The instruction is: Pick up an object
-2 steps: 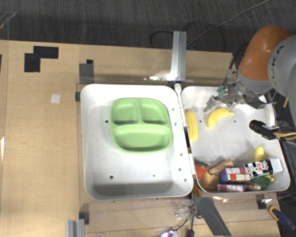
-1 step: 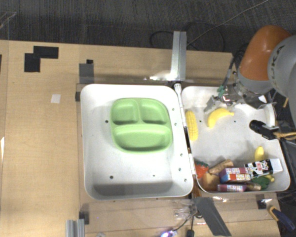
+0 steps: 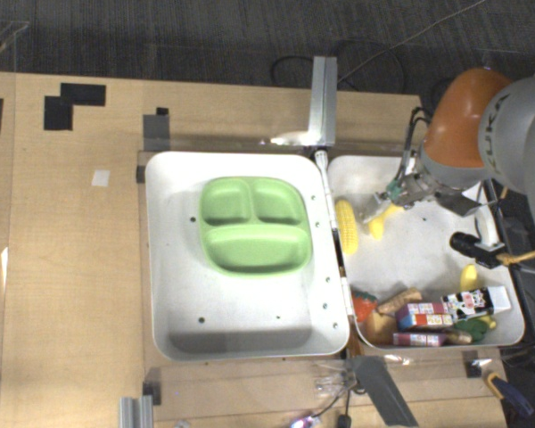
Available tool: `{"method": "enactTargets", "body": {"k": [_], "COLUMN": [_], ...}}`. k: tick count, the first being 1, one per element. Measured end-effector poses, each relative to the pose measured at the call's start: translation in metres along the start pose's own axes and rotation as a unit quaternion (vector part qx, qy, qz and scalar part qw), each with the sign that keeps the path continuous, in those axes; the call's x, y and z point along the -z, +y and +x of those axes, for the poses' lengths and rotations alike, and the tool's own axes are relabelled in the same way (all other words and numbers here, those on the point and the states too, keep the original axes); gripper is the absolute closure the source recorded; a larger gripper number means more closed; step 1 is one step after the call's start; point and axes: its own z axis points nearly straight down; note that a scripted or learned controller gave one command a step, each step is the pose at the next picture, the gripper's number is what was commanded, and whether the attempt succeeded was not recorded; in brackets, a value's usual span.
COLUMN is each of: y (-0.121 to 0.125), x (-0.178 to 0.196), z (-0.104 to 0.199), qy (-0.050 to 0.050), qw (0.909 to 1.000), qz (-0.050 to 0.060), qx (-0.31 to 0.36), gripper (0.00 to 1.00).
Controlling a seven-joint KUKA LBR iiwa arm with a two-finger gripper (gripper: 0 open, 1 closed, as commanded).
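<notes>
Sitting alone in the left white bin [image 3: 165, 266], one green divided plastic plate [image 3: 253, 223]; end effector [image 3: 394, 194] pinches a small yellow piece [image 3: 377, 226] beside one yellow corn cob [image 3: 346, 225].

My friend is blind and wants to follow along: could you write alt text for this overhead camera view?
A grey robot arm with an orange band reaches from the right over the right shallow white bin, its gripper near a small yellow object and a yellow corn cob; mixed toys crowd the near edge. The left white bin holds a green divided plastic tray.

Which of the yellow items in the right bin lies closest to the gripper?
The small yellow piece, just below the gripper. The corn cob lies further left by the bin wall; another yellow item sits lower right.
</notes>
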Motion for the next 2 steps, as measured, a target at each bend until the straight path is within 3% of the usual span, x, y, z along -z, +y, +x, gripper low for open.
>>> {"method": "enactTargets", "body": {"k": [1,2], "y": [0.0,0.046], "x": [0.012,0.121], "z": [-0.001,0.044], "qy": [0.001,0.005], "qw": [1.0,0.9965], "qz": [0.001,0.008], "qx": [-0.001,-0.084], "gripper": [1.0,1.0]}}
